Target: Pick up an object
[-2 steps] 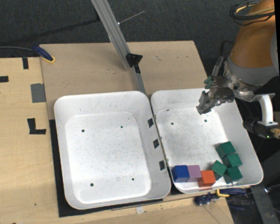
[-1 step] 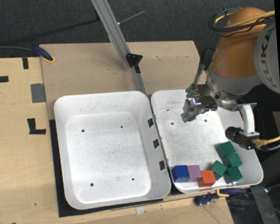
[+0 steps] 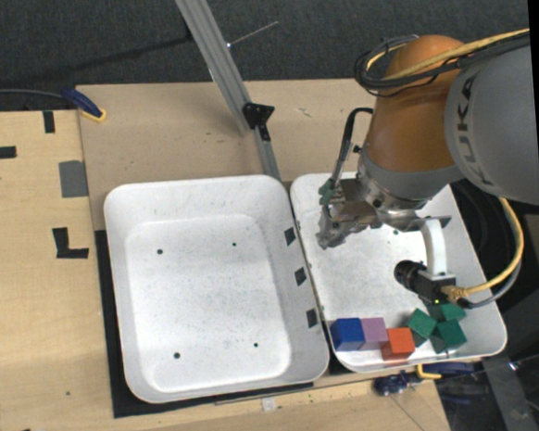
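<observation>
Fingers (image 3: 331,236): you can't tell from this angle whether they are apart or together; the gripper (image 3: 336,228) hangs over the right bin's (image 3: 349,278) upper left part, beside the wall shared with the left bin (image 3: 125,268). Count five blocks, all in the right bin along its near edge: one blue block (image 3: 347,333), one purple block (image 3: 374,330), one orange block (image 3: 399,341) and two green blocks (image 3: 421,321) (image 3: 449,333), packed close together. You have bare white floor between the gripper and that cluster. Nothing is visibly held
</observation>
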